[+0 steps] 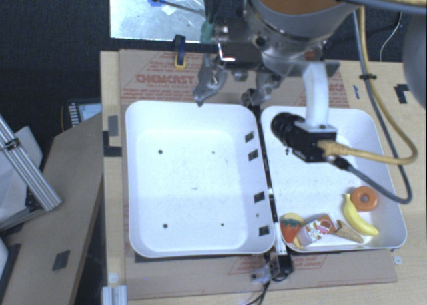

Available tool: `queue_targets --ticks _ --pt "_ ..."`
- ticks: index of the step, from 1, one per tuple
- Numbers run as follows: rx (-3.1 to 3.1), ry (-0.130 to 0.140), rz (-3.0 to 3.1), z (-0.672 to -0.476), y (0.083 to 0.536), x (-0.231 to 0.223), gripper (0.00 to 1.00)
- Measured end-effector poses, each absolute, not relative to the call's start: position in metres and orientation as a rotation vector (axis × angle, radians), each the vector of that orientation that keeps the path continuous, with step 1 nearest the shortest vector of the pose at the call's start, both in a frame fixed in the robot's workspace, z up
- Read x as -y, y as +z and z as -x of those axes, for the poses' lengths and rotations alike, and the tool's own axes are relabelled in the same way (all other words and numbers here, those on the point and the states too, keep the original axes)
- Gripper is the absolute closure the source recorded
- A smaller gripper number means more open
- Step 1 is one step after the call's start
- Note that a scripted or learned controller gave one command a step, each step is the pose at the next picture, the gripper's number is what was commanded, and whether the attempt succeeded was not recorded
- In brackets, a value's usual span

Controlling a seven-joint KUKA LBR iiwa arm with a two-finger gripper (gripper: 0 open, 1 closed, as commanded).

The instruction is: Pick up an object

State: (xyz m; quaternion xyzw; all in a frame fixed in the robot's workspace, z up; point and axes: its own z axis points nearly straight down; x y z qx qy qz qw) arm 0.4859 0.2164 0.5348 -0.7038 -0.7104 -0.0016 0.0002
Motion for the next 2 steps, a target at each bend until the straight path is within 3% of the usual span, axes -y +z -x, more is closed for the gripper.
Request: queue_targets --ticks 1,2 --pt "2.229 0.002 2.213 -0.486 0.494 -0.235 0.0" --pt "2.221 -0.007 2.229 -0.605 0.487 -0.216 0.0"
